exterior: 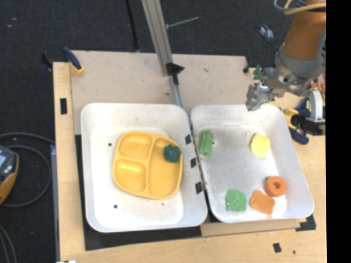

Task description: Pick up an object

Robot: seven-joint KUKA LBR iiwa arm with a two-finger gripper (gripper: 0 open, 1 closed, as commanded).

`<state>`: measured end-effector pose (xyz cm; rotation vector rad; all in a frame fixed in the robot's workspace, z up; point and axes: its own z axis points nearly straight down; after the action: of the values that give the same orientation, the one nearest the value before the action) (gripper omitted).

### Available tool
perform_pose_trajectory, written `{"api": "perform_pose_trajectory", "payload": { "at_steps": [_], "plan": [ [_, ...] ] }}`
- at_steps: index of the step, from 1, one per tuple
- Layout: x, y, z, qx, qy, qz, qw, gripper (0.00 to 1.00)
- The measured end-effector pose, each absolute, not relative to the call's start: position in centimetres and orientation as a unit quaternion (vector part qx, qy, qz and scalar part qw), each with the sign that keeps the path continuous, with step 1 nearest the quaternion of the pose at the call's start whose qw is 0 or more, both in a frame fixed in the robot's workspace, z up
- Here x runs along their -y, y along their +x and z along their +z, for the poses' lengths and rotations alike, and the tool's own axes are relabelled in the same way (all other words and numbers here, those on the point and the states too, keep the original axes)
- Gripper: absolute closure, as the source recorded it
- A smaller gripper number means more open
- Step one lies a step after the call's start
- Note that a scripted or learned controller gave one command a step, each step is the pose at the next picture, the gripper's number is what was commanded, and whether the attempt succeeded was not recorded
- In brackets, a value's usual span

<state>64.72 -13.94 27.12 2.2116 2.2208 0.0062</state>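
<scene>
Above the far right corner of the right bin the grey arm comes in from the right, its orange band uppermost and the wrist bent down toward the bench. The gripper hangs just over the bin's back rim, clear of everything inside; whether its grip is wide or narrow cannot be told, since the tips blur into one dark shape.

Five things lie in that bin. A green oblong piece sits near the left wall with its long axis running front to back. A round yellow piece lies nearest the gripper, toward the far right. An orange ring rests flat near the right wall, just beside an orange wedge, whose long side slants toward the front right. A green lump lies left of the wedge.

The left bin holds a yellow divided tray, with a dark green lump in its right compartment.
</scene>
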Motion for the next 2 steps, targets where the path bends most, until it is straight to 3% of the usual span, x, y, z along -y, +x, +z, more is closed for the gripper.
{"api": "perform_pose_trajectory", "payload": {
  "at_steps": [1,2],
  "plan": [
    [9.8,61.6,26.0,-0.709,0.706,-0.0003,0.000,1.00],
    [4.6,60.0,26.3,-0.709,0.705,0.0004,0.000,1.00]
  ]
}}
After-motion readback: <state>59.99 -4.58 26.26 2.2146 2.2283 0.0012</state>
